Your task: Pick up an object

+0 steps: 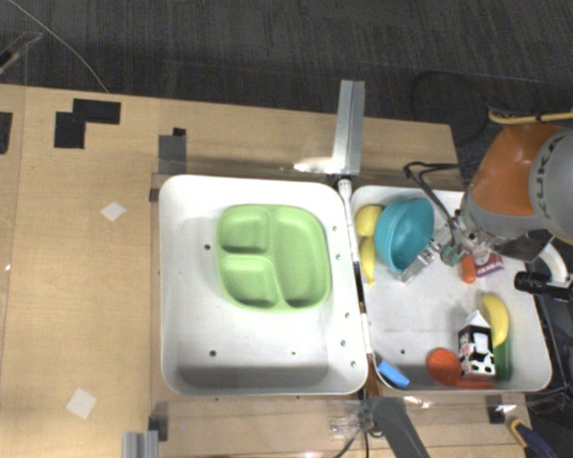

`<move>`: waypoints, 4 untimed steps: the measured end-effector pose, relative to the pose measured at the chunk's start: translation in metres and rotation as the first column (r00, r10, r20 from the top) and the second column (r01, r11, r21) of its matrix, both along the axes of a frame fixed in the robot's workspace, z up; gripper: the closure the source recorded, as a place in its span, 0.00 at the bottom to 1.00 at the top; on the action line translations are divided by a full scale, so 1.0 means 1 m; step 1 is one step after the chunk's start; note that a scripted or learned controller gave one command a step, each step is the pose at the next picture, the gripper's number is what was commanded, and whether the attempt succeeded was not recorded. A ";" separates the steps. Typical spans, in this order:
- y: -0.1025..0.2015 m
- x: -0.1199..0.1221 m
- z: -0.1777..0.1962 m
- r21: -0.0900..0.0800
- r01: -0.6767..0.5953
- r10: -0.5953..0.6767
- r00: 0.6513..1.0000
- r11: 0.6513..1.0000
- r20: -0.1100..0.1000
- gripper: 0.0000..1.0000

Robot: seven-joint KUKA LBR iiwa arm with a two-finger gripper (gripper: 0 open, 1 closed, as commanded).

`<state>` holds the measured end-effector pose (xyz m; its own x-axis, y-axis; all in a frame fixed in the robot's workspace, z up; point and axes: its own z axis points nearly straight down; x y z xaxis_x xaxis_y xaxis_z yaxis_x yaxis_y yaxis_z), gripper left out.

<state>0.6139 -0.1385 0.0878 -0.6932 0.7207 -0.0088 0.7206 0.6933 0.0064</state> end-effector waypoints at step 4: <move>-0.017 0.043 -0.003 -0.025 0.617 -0.617 0.784 0.787 -0.070 0.00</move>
